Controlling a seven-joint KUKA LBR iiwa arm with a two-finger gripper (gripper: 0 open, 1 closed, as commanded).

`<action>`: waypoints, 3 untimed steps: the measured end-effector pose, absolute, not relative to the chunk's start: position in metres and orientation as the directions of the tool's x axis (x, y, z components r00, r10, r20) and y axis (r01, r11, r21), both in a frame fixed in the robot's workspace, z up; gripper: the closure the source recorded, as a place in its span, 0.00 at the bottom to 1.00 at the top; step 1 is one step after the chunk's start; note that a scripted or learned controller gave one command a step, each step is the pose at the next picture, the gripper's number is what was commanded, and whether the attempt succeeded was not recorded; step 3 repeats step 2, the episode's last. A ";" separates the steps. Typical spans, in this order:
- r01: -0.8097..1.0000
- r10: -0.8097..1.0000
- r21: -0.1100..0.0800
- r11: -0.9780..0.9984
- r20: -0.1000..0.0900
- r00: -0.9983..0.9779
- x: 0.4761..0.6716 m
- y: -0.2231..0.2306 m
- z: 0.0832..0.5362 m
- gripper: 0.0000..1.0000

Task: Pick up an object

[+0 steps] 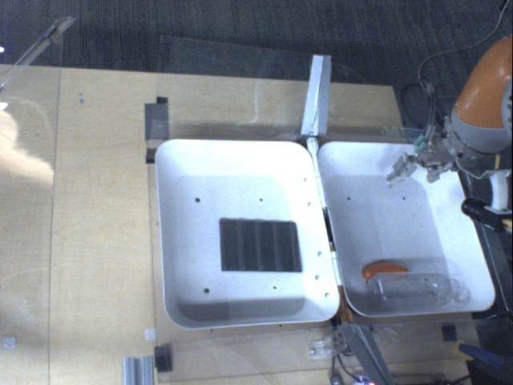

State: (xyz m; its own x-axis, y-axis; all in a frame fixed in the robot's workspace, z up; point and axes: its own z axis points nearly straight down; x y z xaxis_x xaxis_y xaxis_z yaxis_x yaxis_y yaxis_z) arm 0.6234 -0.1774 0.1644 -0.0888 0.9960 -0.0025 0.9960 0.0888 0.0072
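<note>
The arm's tool [415, 164] hangs over the far right corner of the right bin [377, 215], fingers spread with nothing between them. An orange object [385, 269] and a clear bottle [417, 285] lie touching by that bin's near rim, well apart from the tool. The left bin [184, 215] holds a dark ribbed mat [260, 245] at its centre, with bare floor on all sides.

Desk [88, 239]: pale wood surface, carrying two shallow white bins side by side.
Left bin [180, 215]: white, rounded corners, with a dark ribbed rectangular panel [260, 245] on its floor.
Right bin [353, 183]: white, touching the left bin along one edge.
Metal bar [317, 95]: grey, upright, behind the seam between the bins.
Black brackets [158, 119]: at the left bin's corners.
Floor [240, 6]: dark carpet beyond the desk.
</note>
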 end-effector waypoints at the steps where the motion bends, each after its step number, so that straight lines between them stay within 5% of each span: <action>1: 0.997 0.997 0.012 0.082 -0.001 -0.082 0.569 -0.105 0.089 0.00; 2: 0.998 0.998 0.011 0.055 -0.001 -0.055 0.634 -0.090 0.088 0.00; 3: 0.998 0.998 0.011 0.055 -0.001 -0.055 0.634 -0.090 0.088 0.00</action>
